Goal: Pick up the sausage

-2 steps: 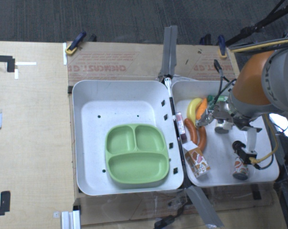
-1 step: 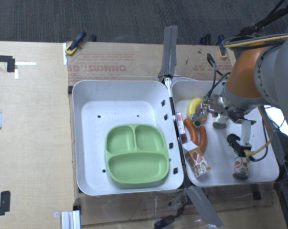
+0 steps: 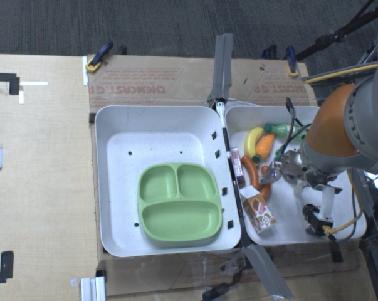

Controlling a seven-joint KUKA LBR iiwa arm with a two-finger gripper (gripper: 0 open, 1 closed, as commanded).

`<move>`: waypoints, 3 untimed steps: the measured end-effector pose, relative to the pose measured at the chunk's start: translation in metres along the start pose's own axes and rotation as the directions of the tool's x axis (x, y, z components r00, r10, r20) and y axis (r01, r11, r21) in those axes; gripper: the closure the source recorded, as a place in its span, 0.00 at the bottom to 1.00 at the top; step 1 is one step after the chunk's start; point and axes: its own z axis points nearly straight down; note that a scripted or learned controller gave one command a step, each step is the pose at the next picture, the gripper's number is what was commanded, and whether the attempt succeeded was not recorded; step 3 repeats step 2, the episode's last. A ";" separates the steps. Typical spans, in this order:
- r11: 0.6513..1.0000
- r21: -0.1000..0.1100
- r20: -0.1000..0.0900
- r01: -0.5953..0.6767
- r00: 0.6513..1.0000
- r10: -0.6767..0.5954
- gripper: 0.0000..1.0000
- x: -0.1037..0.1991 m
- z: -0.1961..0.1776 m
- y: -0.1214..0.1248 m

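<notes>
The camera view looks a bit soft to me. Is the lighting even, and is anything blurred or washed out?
Camera view: lighting is soft and even, with only faint shadows along the left bin's walls; the green plate is fairly sharp; the small foods in the right bin, including the sausage, look soft and small; the arm near the edge is slightly blurred.

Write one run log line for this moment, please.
task: pick up sausage | end effector: beside sausage, right bin | grasp: cannot tell | left bin: green plate

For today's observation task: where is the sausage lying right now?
The sausage lies in the right bin, near its left wall, just below the carrot and banana, above the small carton.
</notes>
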 end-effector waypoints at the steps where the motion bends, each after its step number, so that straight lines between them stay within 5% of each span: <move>1: 1.000 0.002 0.000 -0.003 1.000 0.003 1.00 -0.001 -0.008 0.000; 2: 0.999 0.000 0.001 -0.037 0.999 0.037 1.00 0.072 -0.099 -0.010; 3: 0.999 0.000 0.001 -0.037 0.999 0.037 1.00 0.072 -0.099 -0.010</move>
